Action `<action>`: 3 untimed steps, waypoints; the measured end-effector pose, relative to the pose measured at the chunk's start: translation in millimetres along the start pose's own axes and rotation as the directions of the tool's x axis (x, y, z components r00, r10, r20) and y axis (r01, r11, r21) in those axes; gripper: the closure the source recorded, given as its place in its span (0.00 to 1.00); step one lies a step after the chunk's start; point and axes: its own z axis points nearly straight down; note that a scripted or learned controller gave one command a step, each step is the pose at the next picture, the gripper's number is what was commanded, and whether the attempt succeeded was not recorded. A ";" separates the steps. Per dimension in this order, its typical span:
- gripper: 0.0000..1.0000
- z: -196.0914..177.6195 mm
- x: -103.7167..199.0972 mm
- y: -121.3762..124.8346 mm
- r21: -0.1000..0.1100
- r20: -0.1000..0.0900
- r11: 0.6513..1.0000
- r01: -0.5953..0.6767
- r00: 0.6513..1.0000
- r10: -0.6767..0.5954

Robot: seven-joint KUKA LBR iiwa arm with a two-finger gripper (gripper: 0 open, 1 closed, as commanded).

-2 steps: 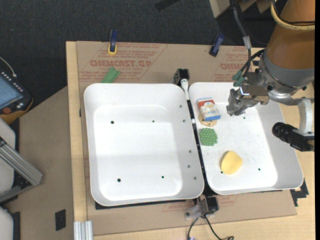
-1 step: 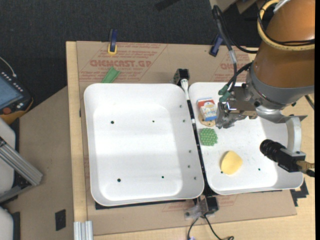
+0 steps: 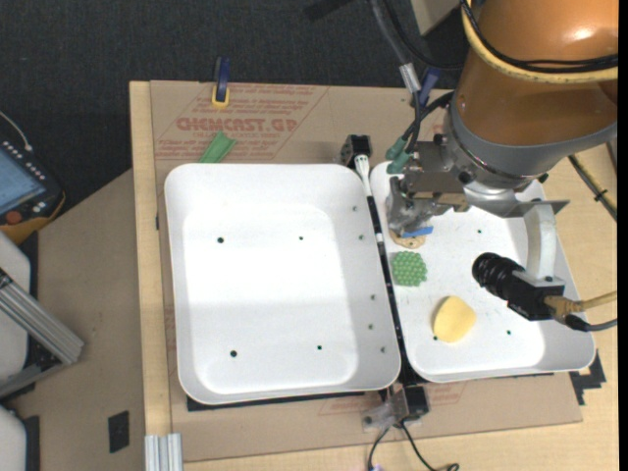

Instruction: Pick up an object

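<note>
My gripper (image 3: 408, 220) reaches down into the right bin (image 3: 491, 356), close to its left wall at the far end. Right under its tip lies a small tan and blue object (image 3: 412, 233), partly hidden by the gripper; whether it is gripped is unclear. Just in front of that rests a round green knobbly object (image 3: 408, 269). A yellow rounded lump (image 3: 453, 320) lies nearer the front of the same bin.
The left bin (image 3: 196, 292) sits beside the right one, their walls meeting in the middle. Both stand on a cardboard sheet (image 3: 265, 116) that carries a green strip (image 3: 216, 147) and a blue clip (image 3: 222, 82) at the back.
</note>
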 end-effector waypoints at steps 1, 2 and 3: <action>1.00 -42.7 50.7 0.5 -0.001 0.000 1.000 -0.001 1.000 0.001; 1.00 -81.9 101.6 92.6 -0.003 0.000 1.000 -0.003 1.000 0.003; 0.00 -80.5 98.7 89.5 0.004 0.002 1.000 -0.006 1.000 0.006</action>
